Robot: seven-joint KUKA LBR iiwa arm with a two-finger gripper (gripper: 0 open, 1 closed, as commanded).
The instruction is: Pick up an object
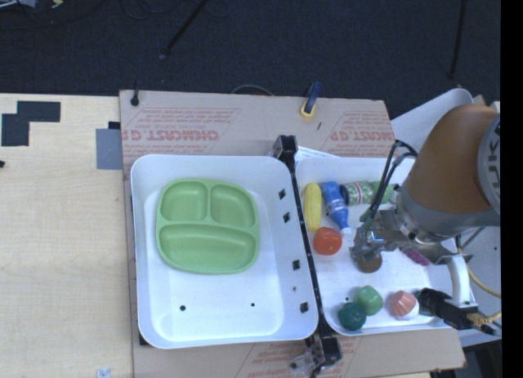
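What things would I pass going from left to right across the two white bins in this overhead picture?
Green divided plate in the left bin → yellow corn-like toy → blue bottle → dark green ball → gripper → pink-and-white ball.

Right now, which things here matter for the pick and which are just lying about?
For the pick: tool; right bin; in it yellow corn, blue bottle, red ball, green ball.

Lying about: left bin; green divided plate.
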